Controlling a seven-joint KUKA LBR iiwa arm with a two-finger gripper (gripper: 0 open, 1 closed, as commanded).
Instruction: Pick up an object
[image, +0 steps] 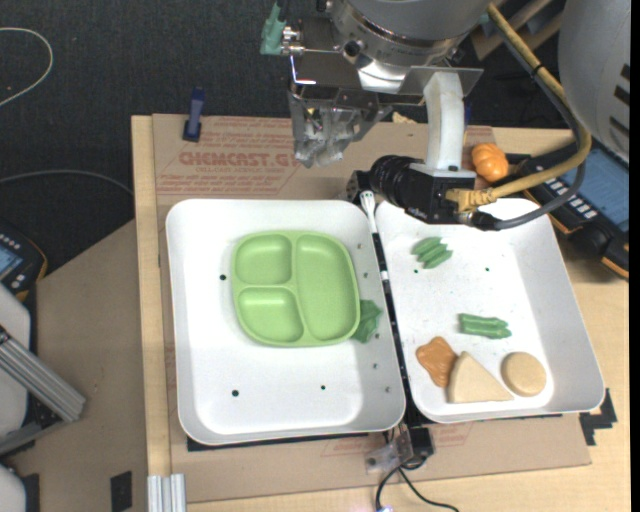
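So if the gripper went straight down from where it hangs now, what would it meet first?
Probably the brown cardboard sheet behind the left white bin, not the bin itself; the gripper hangs above that strip, though depth is unclear.

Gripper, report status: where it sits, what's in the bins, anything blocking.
Gripper raised above the bins' far edge, nothing seen between fingers. Right bin: green beans, orange piece, wedge, round piece. Left bin: green tray. Nothing blocking.

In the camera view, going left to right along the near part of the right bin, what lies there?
Orange irregular flat piece → pale cream wedge-shaped piece → tan round disc.
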